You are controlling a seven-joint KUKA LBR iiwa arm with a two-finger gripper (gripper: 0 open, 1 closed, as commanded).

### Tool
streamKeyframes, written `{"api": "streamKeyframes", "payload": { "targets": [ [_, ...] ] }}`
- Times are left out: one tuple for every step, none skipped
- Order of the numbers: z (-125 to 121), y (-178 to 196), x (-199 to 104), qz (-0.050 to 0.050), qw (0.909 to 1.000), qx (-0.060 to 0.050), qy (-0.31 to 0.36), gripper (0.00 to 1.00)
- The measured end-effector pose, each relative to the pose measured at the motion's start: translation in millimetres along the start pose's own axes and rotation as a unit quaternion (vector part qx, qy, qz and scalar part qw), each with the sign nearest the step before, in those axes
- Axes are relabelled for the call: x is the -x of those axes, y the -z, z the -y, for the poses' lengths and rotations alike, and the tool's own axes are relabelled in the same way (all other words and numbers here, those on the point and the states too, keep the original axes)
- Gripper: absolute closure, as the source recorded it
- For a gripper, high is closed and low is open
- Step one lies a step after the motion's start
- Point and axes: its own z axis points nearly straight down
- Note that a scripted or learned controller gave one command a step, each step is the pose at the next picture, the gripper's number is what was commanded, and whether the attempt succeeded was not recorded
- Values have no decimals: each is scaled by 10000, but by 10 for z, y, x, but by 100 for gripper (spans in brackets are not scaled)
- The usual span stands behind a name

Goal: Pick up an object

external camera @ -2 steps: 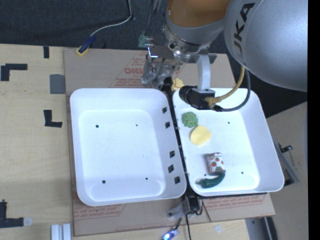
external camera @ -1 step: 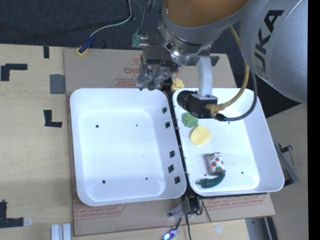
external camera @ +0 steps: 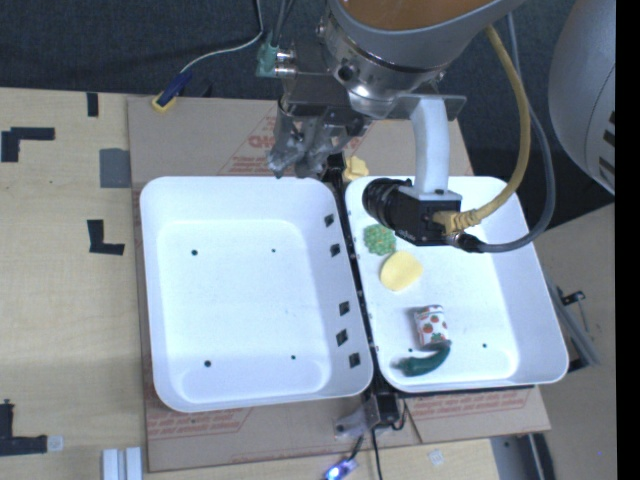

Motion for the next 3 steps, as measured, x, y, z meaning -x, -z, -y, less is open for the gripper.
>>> {"api": "streamKeyframes", "payload": {
  "targets": [
    [-22,-61,21,29,10000,-41,-27,0],
    [-24,41,14,32,10000,-44,-17,100],
    [-24,36,15,35,10000,-49,-19,0]
  ]
}}
